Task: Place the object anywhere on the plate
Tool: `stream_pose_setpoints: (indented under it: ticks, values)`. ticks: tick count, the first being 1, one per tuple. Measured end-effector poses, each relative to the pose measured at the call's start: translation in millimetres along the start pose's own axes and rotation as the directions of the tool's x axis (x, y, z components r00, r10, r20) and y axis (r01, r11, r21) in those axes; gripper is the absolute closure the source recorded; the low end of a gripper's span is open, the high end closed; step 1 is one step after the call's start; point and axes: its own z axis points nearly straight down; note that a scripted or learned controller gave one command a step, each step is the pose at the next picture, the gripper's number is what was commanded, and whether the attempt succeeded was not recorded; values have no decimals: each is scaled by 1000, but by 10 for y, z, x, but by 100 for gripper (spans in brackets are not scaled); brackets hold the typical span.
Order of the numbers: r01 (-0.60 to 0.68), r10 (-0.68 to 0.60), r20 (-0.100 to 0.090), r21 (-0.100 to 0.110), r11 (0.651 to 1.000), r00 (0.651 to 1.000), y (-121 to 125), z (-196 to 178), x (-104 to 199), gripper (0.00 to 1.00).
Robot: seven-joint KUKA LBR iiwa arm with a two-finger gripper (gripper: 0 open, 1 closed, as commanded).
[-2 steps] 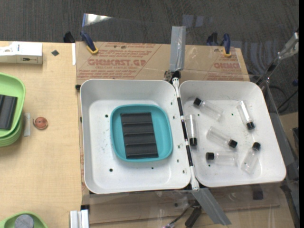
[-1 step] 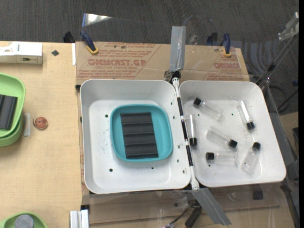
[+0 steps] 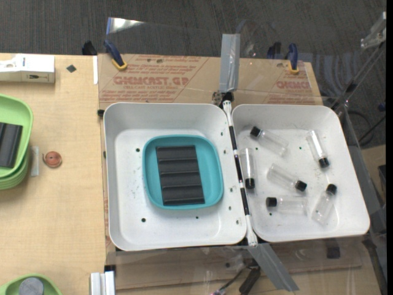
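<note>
Teal plate (image 3: 151,165) – black ribbed insert (image 3: 179,175), white bins (image 3: 123,226), clear vials (image 3: 269,140) – black caps

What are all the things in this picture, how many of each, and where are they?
White bins: two, side by side on the bench.
Teal plate: one, in the left bin, with a black ribbed insert on it.
Clear vials with black caps: six, lying scattered in the right bin, one close to its left wall.
Cardboard sheet: one, brown with red print, behind the bins, held by clamps.
Green tray: one, at the left edge, holding a dark block.
White box: one, on the wooden table at the far left.
Small reddish round thing: one, on the table beside the green tray.
</note>
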Motion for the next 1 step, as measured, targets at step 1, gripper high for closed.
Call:
stream_pose_setpoints:
  ticks: [1]
  values:
    - [6,-7,2,3,1000,1000,9,-68,21,100]
